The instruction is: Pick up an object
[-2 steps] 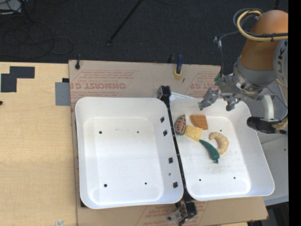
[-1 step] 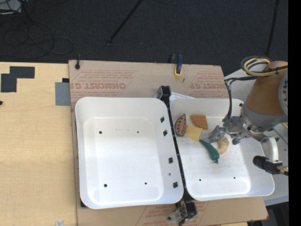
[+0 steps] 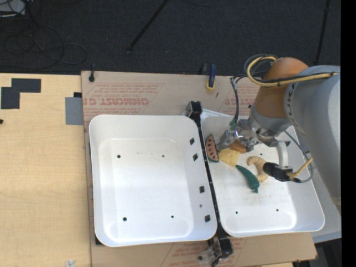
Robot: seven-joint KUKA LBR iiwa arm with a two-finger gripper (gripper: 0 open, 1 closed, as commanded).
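While curved, glossy green pepper [image 3: 248, 178].

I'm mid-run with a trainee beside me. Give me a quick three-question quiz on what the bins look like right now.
1. True or false: the gripper is over the right bin.
2. The green curved piece lies: A) in the left bin; B) in the right bin; C) on the wooden bench.
3. Fill in: the pale yellow chunk lies just beside the ____ slice at the divider.

Key: 1 true; 2 B; 3 reddish
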